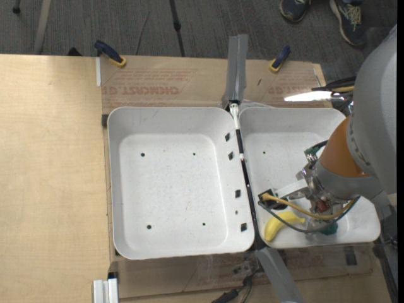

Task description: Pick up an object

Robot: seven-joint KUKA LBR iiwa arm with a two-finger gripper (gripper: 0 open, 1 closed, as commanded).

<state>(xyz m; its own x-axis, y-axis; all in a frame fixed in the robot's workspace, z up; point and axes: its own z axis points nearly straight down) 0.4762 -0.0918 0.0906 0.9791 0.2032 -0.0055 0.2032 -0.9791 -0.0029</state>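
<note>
My gripper (314,218) reaches low into the right bin (278,137), near its front edge, under the grey arm with its orange band (341,153). A yellow banana-like object (278,225) lies just left of the gripper on the bin floor, touching or very close to it. A small teal object (328,230) peeks out beneath the wrist. The wrist and cables hide the fingertips.
The left bin (126,169) sits beside the right one, split from it by a black-clipped divider (240,169). A grey post (237,68) stands behind the bins. Blue and yellow clamps (108,52) hold the cardboard at the back.
</note>
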